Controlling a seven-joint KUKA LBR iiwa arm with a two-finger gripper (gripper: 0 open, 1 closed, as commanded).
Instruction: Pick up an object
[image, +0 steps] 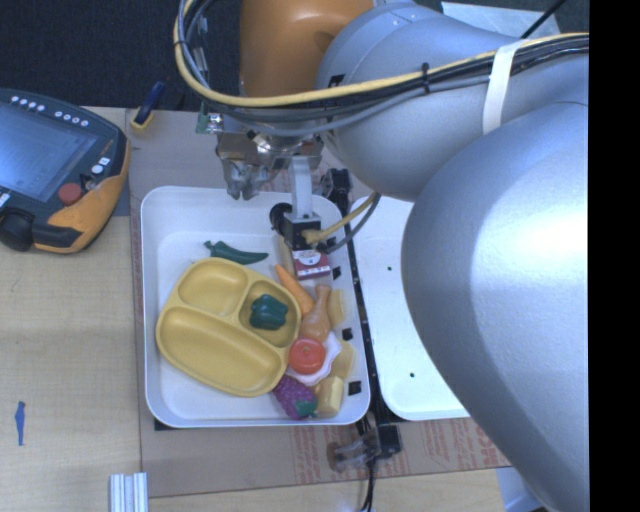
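Note:
My gripper (243, 180) hangs over the far edge of the left bin (160, 300), with nothing visibly held in it. Below it in the bin lie a green chili (237, 252), an orange carrot (293, 287) and a small red and white box (313, 266). A yellow divided plate (210, 340) fills the bin's middle, and a dark green toy vegetable (268, 312) rests in one of its compartments. Along the bin's right side are a tan pear-like piece (317, 320), a red tomato (307, 355), purple grapes (292, 396) and yellow pieces (331, 396).
The right bin (400, 320) is mostly covered by the big grey arm. A teach pendant (50, 170) lies on the bench at the far left. A small blue item (20, 420) sits near the left front edge.

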